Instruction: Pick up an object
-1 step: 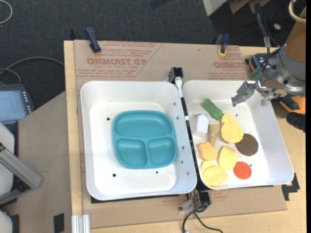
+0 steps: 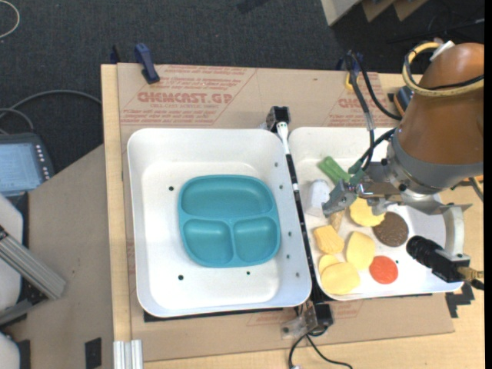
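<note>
Your arm's metal jaws point(image 2: 344, 198) hang low over the right-hand shallow white plastic bin point(image 2: 307, 148), but you cannot tell how far apart they stand or whether anything is between them. Just beside them lie a green stick-shaped piece point(image 2: 334, 168), a yellow round slice point(image 2: 366, 214) and a brown speckled disc point(image 2: 392, 229). The left bin point(image 2: 146, 229) carries a teal three-compartment plastic plate point(image 2: 228, 220).
</note>
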You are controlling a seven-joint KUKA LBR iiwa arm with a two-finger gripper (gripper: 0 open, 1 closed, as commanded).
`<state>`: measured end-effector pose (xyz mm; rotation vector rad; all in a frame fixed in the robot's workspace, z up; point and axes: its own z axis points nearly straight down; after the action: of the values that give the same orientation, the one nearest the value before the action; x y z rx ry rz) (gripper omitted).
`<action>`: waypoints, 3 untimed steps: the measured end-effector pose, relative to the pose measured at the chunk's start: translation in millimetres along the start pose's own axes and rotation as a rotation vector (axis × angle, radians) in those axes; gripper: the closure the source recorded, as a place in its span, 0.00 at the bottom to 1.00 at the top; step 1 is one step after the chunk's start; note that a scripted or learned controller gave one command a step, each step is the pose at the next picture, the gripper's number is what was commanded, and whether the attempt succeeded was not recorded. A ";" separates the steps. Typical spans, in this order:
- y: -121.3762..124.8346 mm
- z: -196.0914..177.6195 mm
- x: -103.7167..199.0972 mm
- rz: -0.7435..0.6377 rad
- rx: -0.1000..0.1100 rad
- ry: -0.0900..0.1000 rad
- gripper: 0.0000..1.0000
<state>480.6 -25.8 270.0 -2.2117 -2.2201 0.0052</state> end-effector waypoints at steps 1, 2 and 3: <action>3.8 -10.6 -3.1 0.004 -0.008 -0.003 1.00; 62.6 57.2 25.4 0.002 -0.008 -0.002 1.00; 18.5 27.4 104.5 -0.003 -0.005 -0.001 1.00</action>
<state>498.4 78.9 242.8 -2.2116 -2.2262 0.0008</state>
